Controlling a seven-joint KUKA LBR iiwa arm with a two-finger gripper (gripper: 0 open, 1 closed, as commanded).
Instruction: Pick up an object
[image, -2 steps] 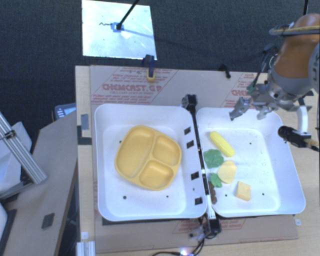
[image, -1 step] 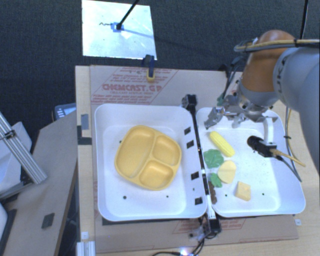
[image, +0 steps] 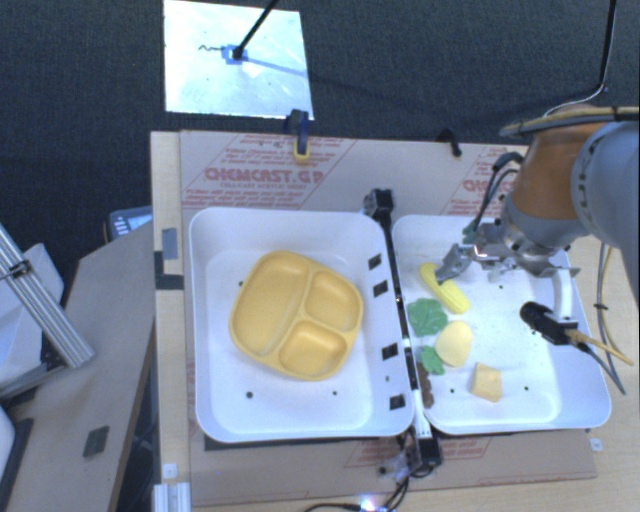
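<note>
My gripper (image: 458, 262) hangs low over the back left part of the right bin (image: 575, 400). Just below it and to its left lies a yellow corn-like piece (image: 446, 291), very close to the gripper tip. In front of that piece sit a green leafy piece (image: 427, 317), a pale yellow rounded piece (image: 455, 343), a small green bit (image: 432, 360) and a yellow cheese-like block (image: 487, 382). Nothing shows as held by the gripper.
The left bin (image: 215, 400) holds a yellow divided plate (image: 297, 313). A black-clipped divider (image: 392, 300) runs between the bins. The arm (image: 580, 185) comes in over the right bin's back right corner. Cardboard lies under both bins.
</note>
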